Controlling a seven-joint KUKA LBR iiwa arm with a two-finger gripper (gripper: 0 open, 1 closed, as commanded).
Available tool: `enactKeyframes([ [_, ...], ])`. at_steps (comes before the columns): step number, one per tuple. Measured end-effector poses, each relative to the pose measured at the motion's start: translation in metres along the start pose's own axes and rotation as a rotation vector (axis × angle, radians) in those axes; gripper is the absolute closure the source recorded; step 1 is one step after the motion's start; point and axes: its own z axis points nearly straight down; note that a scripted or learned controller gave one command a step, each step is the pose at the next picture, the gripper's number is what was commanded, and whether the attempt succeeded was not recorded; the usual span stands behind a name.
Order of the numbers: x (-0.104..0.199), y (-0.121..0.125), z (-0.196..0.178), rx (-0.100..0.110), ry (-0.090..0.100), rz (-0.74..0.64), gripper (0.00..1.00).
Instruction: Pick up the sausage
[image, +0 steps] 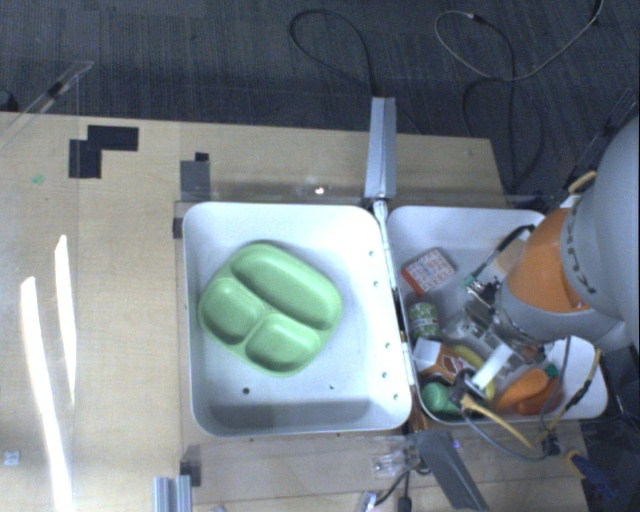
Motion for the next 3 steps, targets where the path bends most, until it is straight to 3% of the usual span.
enactKeyframes([
  [1, -0.042, 0.066, 0.011, 0.006, -0.005, 0.196, 0.00],
  [2, -0.082, 0.075, 0.010, 0.016, 0.005, -0.256, 0.00],
  [3, 0.004, 0.114, 0.014, 0.008, -0.008, 0.135, 0.00],
])
